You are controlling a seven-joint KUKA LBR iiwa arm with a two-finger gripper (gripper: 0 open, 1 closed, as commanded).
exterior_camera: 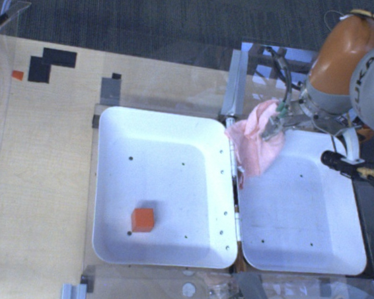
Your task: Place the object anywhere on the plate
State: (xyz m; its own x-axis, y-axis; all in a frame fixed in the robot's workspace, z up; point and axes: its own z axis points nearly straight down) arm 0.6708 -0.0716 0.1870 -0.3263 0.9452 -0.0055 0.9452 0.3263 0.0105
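A small orange cube (143, 220) lies in the front left part of the left bin (171, 170). A soft pink cloth-like piece (257, 149) hangs crumpled over the back left corner of the right bin (307, 211), and its left edge drapes onto the divider between the bins. My gripper (274, 121) reaches in from the right and is shut on the top of the pink piece, holding it bunched up. The cube is far from the gripper, down and to the left.
A black tool-like part with a yellow tip (345, 165) sticks out over the right bin's right rim, under the arm. Metal brackets (234, 84) stand behind the bins. Black markers (50, 63) sit on the wooden bench at far left.
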